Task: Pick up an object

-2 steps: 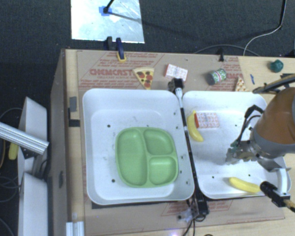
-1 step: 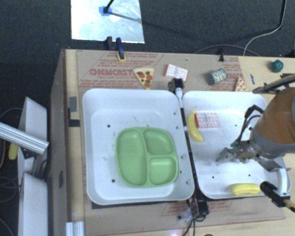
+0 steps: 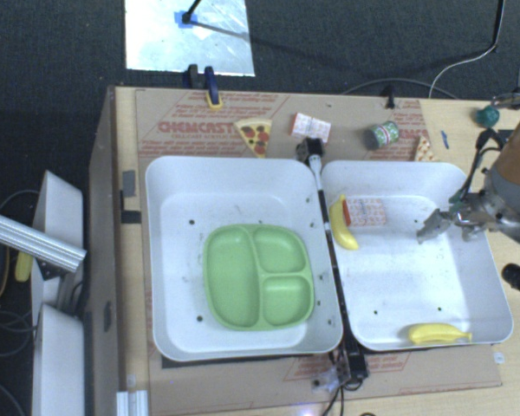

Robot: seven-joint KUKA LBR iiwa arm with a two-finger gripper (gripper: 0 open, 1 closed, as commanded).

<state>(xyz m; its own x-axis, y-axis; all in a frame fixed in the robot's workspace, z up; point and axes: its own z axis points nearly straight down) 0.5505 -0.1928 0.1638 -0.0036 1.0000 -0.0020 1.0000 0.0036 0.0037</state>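
The right bin (image 3: 481,276) holds three things. A yellow banana (image 3: 341,224) lies along its left wall, with a small white box with red print (image 3: 366,211) just to its right. A second yellow banana (image 3: 438,333) lies near the front edge. My gripper (image 3: 455,225) hangs over the bin's right side, at about the height of the box and well to its right. Its fingers are open and spread, with nothing between them. The left bin (image 3: 169,232) carries a green divided plate (image 3: 260,276).
Behind the bins, on the cardboard, lie a toy pizza slice (image 3: 254,134), a white packet (image 3: 311,126), a small green can (image 3: 384,133) and a cracker (image 3: 423,148). A blue and yellow clamp (image 3: 210,85) sits at the back edge. Cables run at the right.
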